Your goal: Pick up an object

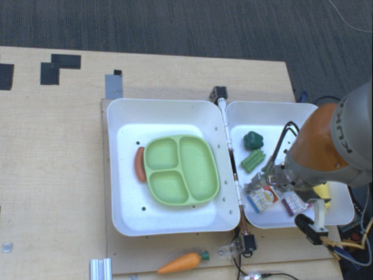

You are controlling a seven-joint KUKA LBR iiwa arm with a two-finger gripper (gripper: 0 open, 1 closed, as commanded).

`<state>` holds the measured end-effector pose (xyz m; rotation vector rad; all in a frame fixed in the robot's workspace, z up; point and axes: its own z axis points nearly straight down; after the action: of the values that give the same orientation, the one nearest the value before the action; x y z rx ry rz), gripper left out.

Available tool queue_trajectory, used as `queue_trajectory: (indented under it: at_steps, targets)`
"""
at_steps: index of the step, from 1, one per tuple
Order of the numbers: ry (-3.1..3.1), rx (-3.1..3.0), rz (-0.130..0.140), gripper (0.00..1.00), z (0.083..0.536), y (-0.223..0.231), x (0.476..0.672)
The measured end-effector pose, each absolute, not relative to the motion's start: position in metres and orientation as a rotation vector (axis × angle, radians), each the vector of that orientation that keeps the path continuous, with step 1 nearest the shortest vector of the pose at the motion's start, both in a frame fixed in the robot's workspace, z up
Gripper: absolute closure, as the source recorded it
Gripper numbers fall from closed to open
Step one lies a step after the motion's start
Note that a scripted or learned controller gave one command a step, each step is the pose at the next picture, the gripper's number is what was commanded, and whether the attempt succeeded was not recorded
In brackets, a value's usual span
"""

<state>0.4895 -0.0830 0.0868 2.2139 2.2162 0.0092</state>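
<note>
- A dark green broccoli piece [253, 139] is seen near the back of the right bin [344, 210].
- A lighter green, ridged pickle [253, 160] is laid aslant just in front of it.
- A small printed packet [261, 199] and a red-and-white wrapper [291, 203] are found flat near the front.
- A yellow item [322, 190] is partly hidden.

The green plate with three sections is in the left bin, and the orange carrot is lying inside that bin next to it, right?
Not quite. The camera view shows the carrot lying on the bench outside the left bin, below its front edge. The green plate is in that bin.
</note>
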Motion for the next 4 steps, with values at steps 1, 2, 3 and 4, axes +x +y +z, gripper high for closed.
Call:
queue_trajectory:
  at_steps: [1,2,3,4]
  targets:
    - [2.214,2.210,0.015,1.00,0.098,-0.083,0.491]
    - [2.215,2.210,0.015,0.00,0.098,-0.083,0.491]
    - [2.216,2.205,0.019,1.00,0.109,-0.082,0.493]
    - [2.215,2.206,0.019,0.00,0.108,-0.082,0.493]
